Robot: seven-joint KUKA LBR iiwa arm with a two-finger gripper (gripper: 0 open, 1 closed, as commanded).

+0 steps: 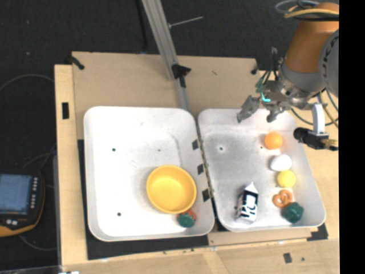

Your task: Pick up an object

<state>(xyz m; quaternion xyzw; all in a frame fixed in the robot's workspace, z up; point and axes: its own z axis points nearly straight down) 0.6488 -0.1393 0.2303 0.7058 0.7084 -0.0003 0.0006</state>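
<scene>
My gripper (pixel 260 112) hovers over the far edge of the right bin (pixel 228 153), fingers spread open with nothing between them. Down the bin's right side sit an orange ball (pixel 273 140), a white egg (pixel 280 162), a yellow ball (pixel 286 179), an orange pretzel-shaped piece (pixel 282 198) and a dark green object (pixel 293 212). The orange ball is nearest, just in front of the gripper. A small black-and-white carton (pixel 247 204) stands near the bin's front edge.
The left bin (pixel 114 141) holds a yellow bowl (pixel 171 188), with a small green object (pixel 186 220) and a red bit beside it at the front rim. A grey metal pole (pixel 165 44) slants up from between the bins.
</scene>
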